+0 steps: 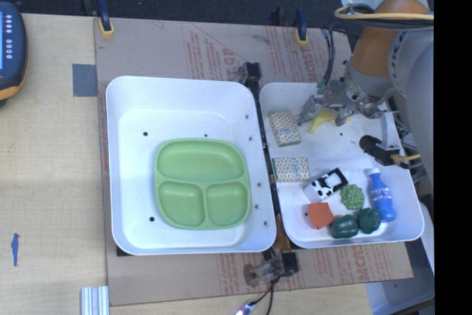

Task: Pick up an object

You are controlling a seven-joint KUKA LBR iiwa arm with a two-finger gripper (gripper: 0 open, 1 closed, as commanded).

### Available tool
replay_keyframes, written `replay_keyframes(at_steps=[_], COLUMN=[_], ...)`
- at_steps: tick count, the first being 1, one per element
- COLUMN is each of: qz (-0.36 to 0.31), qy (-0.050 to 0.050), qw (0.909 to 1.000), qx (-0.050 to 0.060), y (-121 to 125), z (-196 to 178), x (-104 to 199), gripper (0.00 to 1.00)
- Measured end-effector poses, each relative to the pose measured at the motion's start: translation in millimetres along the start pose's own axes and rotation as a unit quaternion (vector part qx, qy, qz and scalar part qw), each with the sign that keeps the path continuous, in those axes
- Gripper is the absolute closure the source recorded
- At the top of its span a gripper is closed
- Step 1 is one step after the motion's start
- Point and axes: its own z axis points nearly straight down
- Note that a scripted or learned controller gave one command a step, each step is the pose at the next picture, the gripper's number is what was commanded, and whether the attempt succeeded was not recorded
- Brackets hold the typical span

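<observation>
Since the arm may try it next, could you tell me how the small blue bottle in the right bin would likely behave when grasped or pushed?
The blue bottle lies on its side, so a push would probably roll it. It looks like smooth plastic, likely slippery and light. It lies near the right bin's wall, beside a dark green object, which may crowd the gripper.

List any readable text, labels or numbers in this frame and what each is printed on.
Nothing reads clearly.
Brown board under the bins: red printed lettering, too blurred to read.
Two small packets in the right bin: patterned print, too small.
Blue bottle: label illegible.
Blue device: row of marks, unreadable.
</observation>
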Motion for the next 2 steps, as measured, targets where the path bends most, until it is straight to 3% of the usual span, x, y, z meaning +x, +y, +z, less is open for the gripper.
replay_keyframes(at_steps=[1,2], qz=[0.0,0.005], qy=[-0.001,0.002], qw=[1.0,1.0], qx=[0.0,0.003], y=[0.0,-160.0], z=[0.0,0.8], x=[21.4,-50.9], gripper=[0.0,0.0])
